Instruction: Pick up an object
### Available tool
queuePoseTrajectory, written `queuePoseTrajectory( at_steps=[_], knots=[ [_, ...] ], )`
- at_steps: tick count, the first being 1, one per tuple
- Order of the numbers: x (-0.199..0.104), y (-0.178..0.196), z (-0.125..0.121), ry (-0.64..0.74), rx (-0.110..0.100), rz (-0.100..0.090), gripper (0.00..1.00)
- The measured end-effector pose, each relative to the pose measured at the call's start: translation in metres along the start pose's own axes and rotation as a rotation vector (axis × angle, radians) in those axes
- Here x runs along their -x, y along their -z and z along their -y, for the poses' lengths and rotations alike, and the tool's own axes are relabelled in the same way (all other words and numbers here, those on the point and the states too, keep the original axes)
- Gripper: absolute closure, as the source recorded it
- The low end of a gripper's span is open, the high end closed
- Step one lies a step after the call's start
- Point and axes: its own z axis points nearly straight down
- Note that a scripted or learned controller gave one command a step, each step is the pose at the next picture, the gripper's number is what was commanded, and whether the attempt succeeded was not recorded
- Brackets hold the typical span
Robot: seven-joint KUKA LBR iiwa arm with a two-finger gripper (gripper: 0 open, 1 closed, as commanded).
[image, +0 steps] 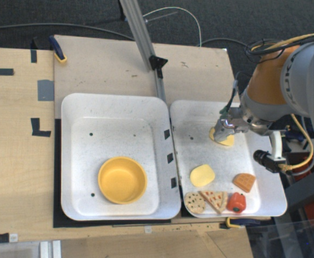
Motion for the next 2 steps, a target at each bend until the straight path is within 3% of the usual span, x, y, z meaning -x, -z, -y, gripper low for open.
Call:
queuePoseTrajectory(
  at_steps=[2],
  knots=[
    [0.004,0.105,-0.01,0.0,0.0,0.001,1.0]
  ],
)
